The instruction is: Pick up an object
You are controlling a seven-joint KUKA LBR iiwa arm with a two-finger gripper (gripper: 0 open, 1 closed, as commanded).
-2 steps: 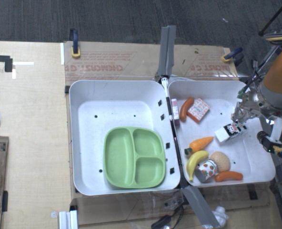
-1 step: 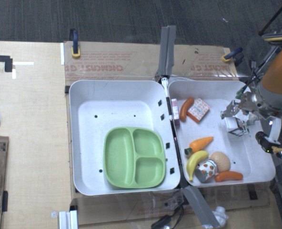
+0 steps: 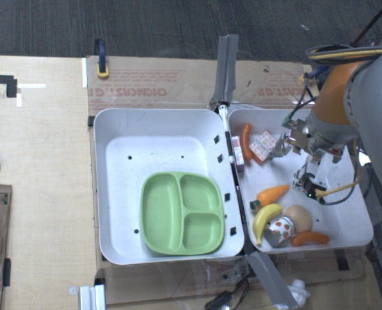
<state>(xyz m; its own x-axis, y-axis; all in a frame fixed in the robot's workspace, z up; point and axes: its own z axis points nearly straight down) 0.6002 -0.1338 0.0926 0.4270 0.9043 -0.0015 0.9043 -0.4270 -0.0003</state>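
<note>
The right bin [image 3: 352, 228] holds several items. A red sausage [image 3: 245, 138] and a white packet with red print [image 3: 262, 146] lie at its back left, with a small purple-edged packet [image 3: 237, 154] against the left wall. Toward the front lie a carrot [image 3: 271, 194], a banana [image 3: 264, 219], a brown ball-like item [image 3: 298, 214], a printed can [image 3: 280, 230] and a second orange carrot [image 3: 311, 239]. My gripper [image 3: 284, 143] hangs low over the back of the right bin, just right of the white packet. I see nothing clearly between its fingers.
The left bin [image 3: 113, 147] holds a green divided plate [image 3: 181, 213]. A grey post [image 3: 226, 70] stands behind the seam between the bins. The arm's orange band [image 3: 333, 95] and cables [image 3: 326, 189] hang over the right bin's right half.
</note>
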